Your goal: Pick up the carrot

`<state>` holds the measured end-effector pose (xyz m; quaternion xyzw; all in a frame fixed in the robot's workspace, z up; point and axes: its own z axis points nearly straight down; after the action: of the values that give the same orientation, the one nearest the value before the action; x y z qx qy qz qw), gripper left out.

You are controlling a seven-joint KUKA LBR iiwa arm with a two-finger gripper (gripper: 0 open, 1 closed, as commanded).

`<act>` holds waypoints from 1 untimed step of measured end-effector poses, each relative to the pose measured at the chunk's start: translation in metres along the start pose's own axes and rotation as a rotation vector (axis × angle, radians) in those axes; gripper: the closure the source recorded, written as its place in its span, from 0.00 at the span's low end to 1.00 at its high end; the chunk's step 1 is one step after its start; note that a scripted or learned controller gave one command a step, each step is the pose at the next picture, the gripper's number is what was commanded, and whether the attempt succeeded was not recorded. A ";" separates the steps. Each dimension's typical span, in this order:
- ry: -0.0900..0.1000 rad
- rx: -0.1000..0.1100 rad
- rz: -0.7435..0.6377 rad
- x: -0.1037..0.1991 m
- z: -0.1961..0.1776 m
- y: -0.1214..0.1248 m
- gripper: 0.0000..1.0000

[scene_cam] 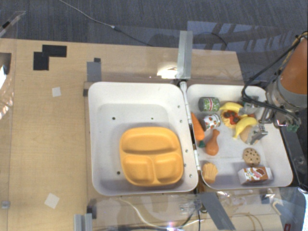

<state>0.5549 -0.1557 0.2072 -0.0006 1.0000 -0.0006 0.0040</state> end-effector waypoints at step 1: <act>-0.007 0.002 -0.055 0.040 0.110 -0.046 0.00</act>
<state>0.5162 -0.2019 0.0965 -0.0282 0.9996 -0.0019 0.0073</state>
